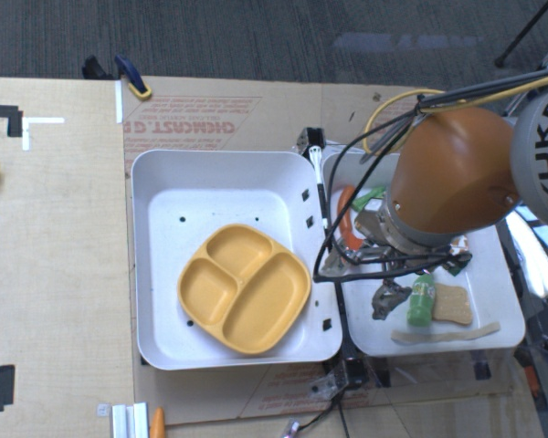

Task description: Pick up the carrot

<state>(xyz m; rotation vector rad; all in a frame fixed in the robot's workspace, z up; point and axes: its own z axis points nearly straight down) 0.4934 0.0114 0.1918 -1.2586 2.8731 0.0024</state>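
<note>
A robot arm [457, 167] reaches in from the right and hangs over the right-hand white bin [502, 331], seen from above so that its orange band hides much of that bin. Black and yellow cables loop from the arm toward the divide between the two bins. Below the orange band sits the wrist, and beneath it the pincer [388, 297] points down into the bin; whether its fingers are spread or closed cannot be told from this angle, and nothing can be seen between them. The carrot [349, 219] lies in the right bin near its left wall, a thin orange strip with green leaves at its upper end, partly covered by the arm. Just right of the pincer a green bottle-shaped object [421, 301] lies beside a tan slice of bread [454, 306]. The left bin [155, 272] holds a yellow divided plate [245, 287]. Both bins rest on the table [55, 290].
</note>
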